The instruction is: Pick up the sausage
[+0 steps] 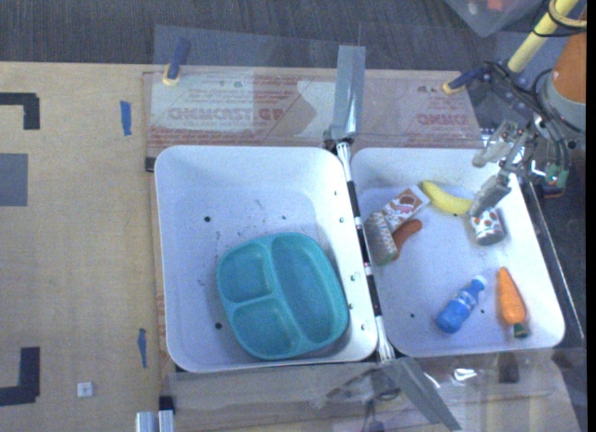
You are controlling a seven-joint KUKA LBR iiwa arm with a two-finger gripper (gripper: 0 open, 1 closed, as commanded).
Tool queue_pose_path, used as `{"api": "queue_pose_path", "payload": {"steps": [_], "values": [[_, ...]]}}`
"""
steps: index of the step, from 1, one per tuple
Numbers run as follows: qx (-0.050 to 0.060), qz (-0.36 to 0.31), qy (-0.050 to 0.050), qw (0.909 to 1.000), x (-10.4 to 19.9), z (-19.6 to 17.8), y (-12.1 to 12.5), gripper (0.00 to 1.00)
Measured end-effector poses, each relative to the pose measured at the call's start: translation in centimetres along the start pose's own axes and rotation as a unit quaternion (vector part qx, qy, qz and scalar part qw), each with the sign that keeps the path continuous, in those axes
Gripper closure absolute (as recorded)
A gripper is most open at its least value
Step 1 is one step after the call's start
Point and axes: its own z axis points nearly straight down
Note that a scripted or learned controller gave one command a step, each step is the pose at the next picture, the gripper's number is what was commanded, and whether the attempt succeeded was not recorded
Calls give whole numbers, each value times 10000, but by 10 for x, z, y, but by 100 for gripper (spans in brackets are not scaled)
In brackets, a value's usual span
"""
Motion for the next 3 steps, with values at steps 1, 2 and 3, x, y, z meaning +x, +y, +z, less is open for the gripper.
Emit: {"api": "queue_pose_path", "payload": {"steps": [1, 2, 3], "values": [[-15, 17, -46, 10000, -2, -12, 0, 100], [1, -247, 1, 9997, 22, -139, -2, 100], [4, 805, -12, 9968, -15, -169, -16, 100]]}}
